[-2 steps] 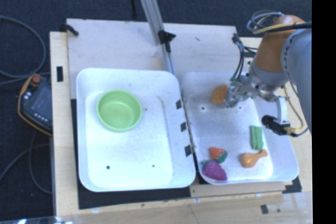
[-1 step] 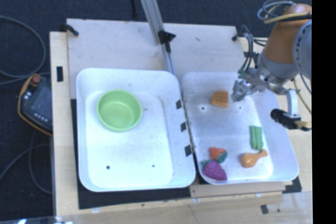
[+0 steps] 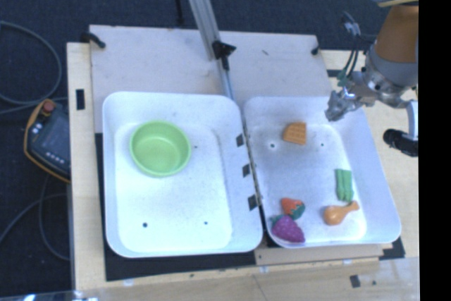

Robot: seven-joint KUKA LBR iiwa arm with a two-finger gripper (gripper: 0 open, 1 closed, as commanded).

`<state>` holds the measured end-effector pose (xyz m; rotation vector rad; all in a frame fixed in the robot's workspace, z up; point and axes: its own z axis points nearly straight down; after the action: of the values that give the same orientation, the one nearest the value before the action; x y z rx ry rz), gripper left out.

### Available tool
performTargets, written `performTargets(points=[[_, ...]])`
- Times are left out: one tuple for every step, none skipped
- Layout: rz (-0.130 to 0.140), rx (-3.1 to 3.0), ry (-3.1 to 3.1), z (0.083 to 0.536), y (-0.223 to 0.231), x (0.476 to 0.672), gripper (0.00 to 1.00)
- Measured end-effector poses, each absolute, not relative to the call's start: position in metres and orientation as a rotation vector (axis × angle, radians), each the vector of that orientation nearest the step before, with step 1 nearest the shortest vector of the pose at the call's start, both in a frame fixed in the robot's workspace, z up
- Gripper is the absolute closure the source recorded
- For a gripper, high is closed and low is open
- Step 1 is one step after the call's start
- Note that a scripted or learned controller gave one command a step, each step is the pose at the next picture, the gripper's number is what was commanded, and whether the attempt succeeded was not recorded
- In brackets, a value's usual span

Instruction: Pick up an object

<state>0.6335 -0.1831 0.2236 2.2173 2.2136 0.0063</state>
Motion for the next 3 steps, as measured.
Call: performTargets(points=[[0.003,2.218,2.221,0.235,-0.184,0.634,1.00],[0.004,2.213,2.228,0.246,-0.134,0.624,1.00],[0.005,2.212,2.230,0.257,-0.079,0.617,1.00]])
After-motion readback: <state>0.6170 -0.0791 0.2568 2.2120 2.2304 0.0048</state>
